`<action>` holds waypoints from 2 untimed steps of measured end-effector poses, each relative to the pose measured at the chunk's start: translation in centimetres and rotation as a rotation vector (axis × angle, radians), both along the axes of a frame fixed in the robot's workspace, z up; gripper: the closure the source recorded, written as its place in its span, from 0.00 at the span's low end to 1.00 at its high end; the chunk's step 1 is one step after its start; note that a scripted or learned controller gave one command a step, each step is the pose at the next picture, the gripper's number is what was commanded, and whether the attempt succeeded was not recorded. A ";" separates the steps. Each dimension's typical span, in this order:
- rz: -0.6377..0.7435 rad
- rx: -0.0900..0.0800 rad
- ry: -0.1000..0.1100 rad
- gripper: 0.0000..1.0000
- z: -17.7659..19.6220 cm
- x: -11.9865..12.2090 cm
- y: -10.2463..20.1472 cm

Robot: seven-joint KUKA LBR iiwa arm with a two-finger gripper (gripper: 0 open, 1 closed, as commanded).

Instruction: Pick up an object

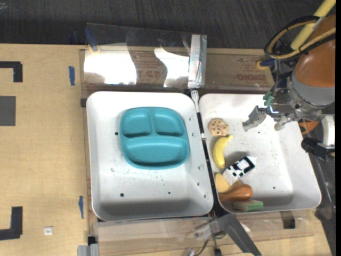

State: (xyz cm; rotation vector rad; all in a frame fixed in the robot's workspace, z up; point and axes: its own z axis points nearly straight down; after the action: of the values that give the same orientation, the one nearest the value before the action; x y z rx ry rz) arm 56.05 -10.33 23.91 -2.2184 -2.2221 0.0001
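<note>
Bench bins: left bin (101, 159) holds teal tray (154, 137); right bin (287, 169), banana (220, 150).

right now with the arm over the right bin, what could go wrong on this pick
1. The gripper hangs over bare bin floor, apart from every item, so closing here would likely grab nothing.
2. The banana, cookie and black-and-white block crowd the right bin's left wall, which may block one side of the grasp.
3. The items near the front touch, so a grasp could drag a neighbour along.

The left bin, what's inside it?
A teal divided plate lies inside the left bin; the bin floor under the plate is covered.
</note>
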 end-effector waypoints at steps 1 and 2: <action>-0.052 0.000 0.006 0.00 -13.7 -3.8 1.1; 0.095 -0.002 -0.012 0.00 -15.0 -4.8 0.2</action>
State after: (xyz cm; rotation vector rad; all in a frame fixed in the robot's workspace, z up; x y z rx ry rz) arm 51.25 -10.16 8.88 -2.1168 -2.3330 -0.0112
